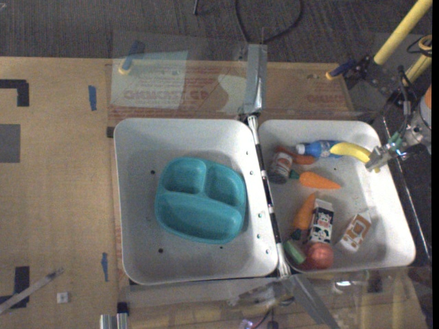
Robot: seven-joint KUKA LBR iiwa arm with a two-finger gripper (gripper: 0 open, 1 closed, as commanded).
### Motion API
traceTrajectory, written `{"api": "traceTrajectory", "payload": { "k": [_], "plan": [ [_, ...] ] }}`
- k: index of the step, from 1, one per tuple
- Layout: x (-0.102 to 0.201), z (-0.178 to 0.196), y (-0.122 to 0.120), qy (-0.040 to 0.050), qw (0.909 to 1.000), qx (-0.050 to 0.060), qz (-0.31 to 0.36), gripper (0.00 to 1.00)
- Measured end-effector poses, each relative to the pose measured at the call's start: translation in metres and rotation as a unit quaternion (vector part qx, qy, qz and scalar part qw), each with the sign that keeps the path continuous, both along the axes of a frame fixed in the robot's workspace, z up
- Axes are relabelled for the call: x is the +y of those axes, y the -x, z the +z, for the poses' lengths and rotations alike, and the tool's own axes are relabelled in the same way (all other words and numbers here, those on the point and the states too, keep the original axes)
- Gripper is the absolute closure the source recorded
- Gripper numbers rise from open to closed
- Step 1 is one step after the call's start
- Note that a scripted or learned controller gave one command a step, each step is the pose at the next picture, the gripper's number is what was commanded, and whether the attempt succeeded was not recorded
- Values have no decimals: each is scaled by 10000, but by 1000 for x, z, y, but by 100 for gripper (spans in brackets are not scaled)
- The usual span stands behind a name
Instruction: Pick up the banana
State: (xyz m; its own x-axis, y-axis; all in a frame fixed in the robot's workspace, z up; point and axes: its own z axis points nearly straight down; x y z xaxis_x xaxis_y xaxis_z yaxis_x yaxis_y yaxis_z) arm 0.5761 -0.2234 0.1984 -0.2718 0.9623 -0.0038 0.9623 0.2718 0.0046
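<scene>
The banana (351,151) lies near the far edge of the right bin (401,242), its left end touching a blue-capped bottle (314,147), above an orange carrot (319,180). The tool (378,159) hangs just beside the banana's right tip; whether it is spread or pinched cannot be told. A teal divided plate (201,199) sits in the left bin (137,149).

Banana (350,150) open above and right — bottle (317,147) touches its left end.
</scene>
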Motion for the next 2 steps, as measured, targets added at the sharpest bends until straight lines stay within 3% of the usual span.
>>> {"api": "traceTrajectory", "payload": {
  "k": [1,2],
  "plan": [
    [48,1,-56,-3,9994,2,335,100],
    [105,74,-92,-3,9982,-1,-599,100]
  ]
}}
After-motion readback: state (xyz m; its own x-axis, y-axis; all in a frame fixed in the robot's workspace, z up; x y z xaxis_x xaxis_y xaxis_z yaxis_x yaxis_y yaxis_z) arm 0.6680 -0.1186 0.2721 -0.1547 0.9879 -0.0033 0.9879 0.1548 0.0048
